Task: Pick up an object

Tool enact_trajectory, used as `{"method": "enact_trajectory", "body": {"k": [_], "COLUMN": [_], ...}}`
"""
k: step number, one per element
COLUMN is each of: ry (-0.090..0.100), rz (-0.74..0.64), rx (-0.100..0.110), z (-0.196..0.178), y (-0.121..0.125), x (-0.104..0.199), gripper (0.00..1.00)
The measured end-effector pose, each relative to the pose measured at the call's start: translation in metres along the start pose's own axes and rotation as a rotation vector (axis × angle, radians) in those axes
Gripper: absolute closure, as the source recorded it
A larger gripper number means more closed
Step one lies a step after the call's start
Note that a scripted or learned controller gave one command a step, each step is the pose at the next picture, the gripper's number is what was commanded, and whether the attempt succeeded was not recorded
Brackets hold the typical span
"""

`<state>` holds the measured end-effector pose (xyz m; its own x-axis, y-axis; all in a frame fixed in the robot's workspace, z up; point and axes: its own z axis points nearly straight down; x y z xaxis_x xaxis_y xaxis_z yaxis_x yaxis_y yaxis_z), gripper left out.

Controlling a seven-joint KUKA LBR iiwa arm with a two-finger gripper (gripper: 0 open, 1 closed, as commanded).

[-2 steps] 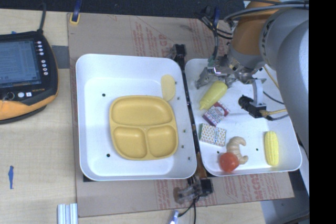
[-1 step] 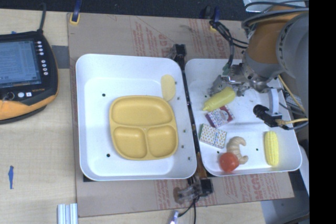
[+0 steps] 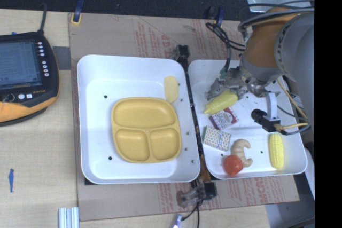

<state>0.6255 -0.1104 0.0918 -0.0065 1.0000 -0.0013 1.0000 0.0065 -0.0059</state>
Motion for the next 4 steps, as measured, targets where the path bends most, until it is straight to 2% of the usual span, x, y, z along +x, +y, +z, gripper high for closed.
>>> {"method": "enact_trajectory", "body": {"k": [1, 3, 4], "ry": [-0.001, 0.001, 0.001], "rz": [0.000, 0.000, -0.002], "rx": [-0.001, 0.002, 0.005], "z": [0.000, 0.000, -0.010], "y": [0.000, -0.012, -0.012], "x": [-0.002, 0.014, 0.013], "gripper": [0.00, 0.00, 1.00]}}
